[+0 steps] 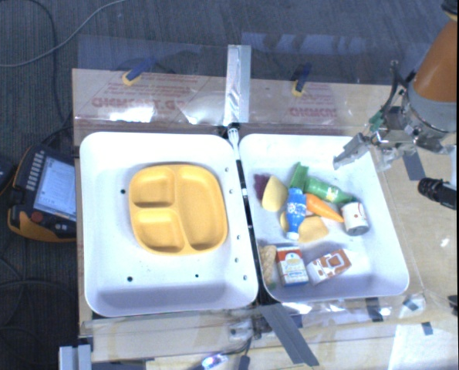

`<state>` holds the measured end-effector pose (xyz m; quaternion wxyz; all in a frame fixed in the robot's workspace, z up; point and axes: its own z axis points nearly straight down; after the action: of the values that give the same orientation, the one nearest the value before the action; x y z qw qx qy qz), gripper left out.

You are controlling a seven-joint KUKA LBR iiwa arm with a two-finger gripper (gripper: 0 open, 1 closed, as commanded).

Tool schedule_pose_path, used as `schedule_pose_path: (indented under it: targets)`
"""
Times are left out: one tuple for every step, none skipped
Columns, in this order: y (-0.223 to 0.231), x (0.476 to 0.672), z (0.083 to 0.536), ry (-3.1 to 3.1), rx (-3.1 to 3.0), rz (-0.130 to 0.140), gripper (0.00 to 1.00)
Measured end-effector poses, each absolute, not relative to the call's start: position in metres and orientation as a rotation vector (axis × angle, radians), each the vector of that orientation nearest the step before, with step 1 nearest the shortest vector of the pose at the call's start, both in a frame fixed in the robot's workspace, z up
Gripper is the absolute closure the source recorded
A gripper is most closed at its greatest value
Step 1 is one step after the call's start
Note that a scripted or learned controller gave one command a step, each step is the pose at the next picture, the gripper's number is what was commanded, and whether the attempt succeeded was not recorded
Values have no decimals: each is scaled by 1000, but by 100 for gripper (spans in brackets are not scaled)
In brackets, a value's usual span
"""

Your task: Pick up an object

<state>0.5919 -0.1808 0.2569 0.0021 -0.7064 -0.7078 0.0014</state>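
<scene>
Camera view, writing: red mirrored lettering on the clear sheet along the worktop (414,230) behind the bins, too blurred to read; labels on the cartons and can also unreadable.
Arm: grey with an orange band (439,60), entering from the right, wrist bent over the right bin's (383,280) far right corner.
Gripper (360,151): held above the bin's upper right rim, apart from the objects.
Jaws: cannot tell whether open or closed; nothing seen between them.
Objects: clustered in the right bin: blue bottle (295,209), green bottle (327,189), carrot (322,206), small can (355,217), two red-and-white cartons (291,266).
Left bin (106,284): holds a yellow divided tray (177,208).
Left of worktop: handheld pendant (48,191) on the floor.
</scene>
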Motion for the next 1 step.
schedule_pose_path:
  targets:
    - [-112, 572, 112, -2165, -2270, 6, 0]
